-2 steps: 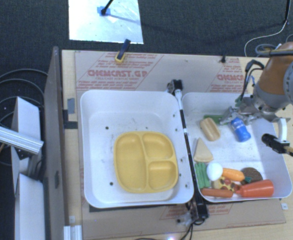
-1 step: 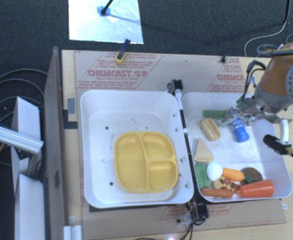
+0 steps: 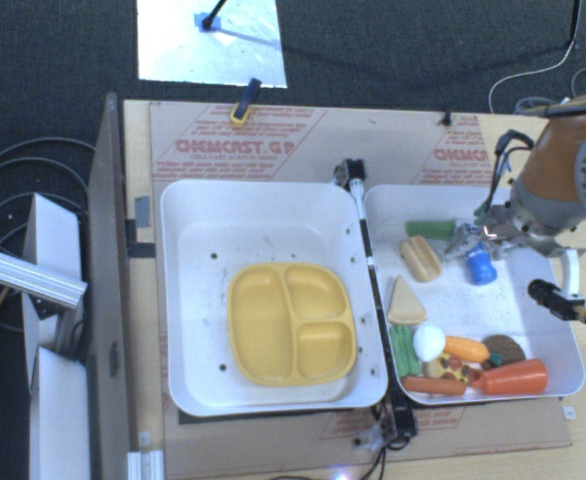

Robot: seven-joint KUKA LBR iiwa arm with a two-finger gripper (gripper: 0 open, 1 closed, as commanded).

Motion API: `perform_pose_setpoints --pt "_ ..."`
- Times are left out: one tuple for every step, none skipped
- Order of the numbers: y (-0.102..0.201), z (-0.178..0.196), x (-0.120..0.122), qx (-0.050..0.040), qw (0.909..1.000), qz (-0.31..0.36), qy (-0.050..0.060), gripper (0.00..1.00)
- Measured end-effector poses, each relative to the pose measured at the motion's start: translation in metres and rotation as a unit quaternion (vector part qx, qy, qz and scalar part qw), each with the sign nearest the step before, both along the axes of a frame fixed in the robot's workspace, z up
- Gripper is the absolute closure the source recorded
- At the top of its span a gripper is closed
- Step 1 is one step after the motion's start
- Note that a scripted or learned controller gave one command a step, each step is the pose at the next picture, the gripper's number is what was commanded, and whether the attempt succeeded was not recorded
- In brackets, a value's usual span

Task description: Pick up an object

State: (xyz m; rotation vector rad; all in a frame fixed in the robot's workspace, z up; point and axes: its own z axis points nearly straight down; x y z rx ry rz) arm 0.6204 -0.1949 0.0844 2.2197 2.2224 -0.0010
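Blue cup (image 3: 481,268) in right bin (image 3: 563,353), touching gripper (image 3: 470,240), grip state unclear

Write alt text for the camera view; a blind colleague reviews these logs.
The arm's hand hovers in the right bin by a blue cup, with toy food nearby. The left bin holds a yellow tray.

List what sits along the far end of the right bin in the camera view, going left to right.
Hot dog bun → green cucumber-like piece → blue object → end effector.
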Motion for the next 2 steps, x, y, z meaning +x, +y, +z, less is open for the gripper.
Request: perform_pose_setpoints --pt "-0.006 0.0 -0.005 -0.0001 1.0 0.0 0.0 0.0" --pt "-0.006 0.0 -0.016 0.0 1.0 0.0 0.0 0.0"
